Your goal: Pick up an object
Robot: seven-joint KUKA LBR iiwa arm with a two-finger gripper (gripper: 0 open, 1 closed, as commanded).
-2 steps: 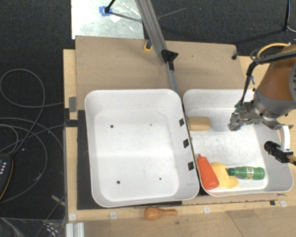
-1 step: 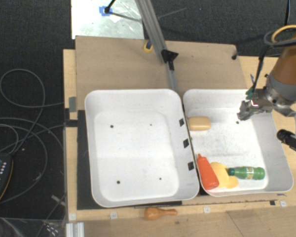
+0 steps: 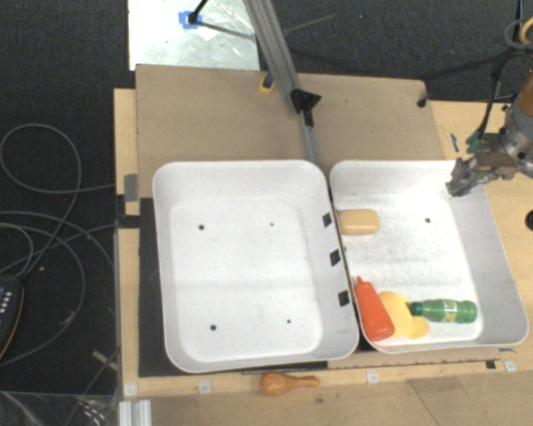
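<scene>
camera view: I am hovering my gripper (image 3: 460, 183) over the far right edge of the right bin (image 3: 426, 202), nothing between the fingers that I can see.
fingers state: spread or pressed together, I cannot tell, too small and dark.
nearest candidate: tan block (image 3: 359, 222) is lying against the right bin's left wall, well apart from me, toward the view's left and a little nearer the camera; its long axis is running left to right.
front cluster: orange-red bottle (image 3: 374, 310), yellow object (image 3: 403, 314) and green bottle (image 3: 444, 310) are sitting together in the right bin's near part, touching or nearly so.
green bottle axis: lying left to right, roughly straight down the view from me.
left bin (image 3: 240, 264): sitting beside the right bin, farther from me.
off-bin item: a tan pear-shaped thing (image 3: 287, 382) is lying on the bench (image 3: 213, 118) in front of the bins.
judgement: I am not gripping yet; the block looks easiest, standing alone.
</scene>
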